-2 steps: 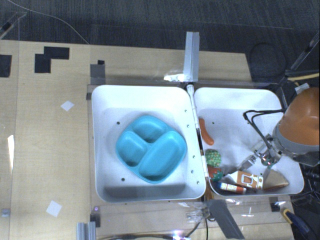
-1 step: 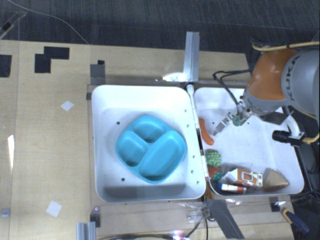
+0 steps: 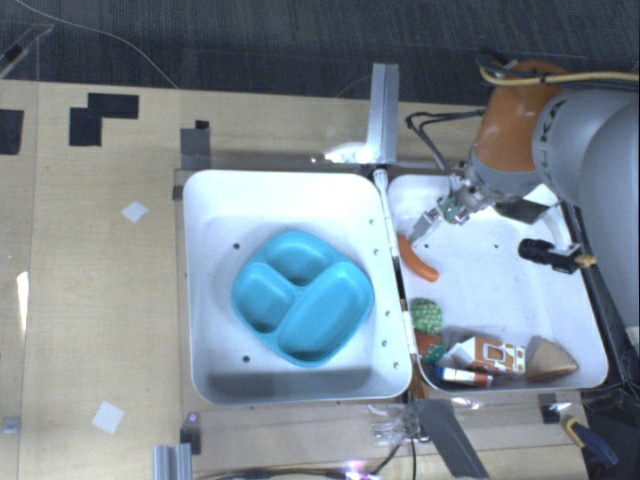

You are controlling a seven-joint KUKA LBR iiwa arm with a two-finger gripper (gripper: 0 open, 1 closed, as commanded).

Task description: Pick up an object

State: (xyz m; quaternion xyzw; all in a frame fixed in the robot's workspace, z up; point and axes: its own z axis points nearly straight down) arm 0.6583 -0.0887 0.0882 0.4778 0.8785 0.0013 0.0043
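Just below and left of the gripper (image 3: 432,222), an orange carrot-like toy (image 3: 417,258) lies against the right bin (image 3: 500,298)'s left wall, seemingly the target. The jaws stand slightly apart with nothing between them, angled toward it. Farther below, a green ball (image 3: 427,315) and small boxes (image 3: 488,356) crowd the bin's near edge, awkward to reach.

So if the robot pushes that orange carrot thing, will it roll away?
Probably a bit. The carrot looks long and rounded, so a sideways nudge could roll it, though it lies close to the bin wall, which should stop it. It seems smooth and shiny, so it might slip in the gripper.
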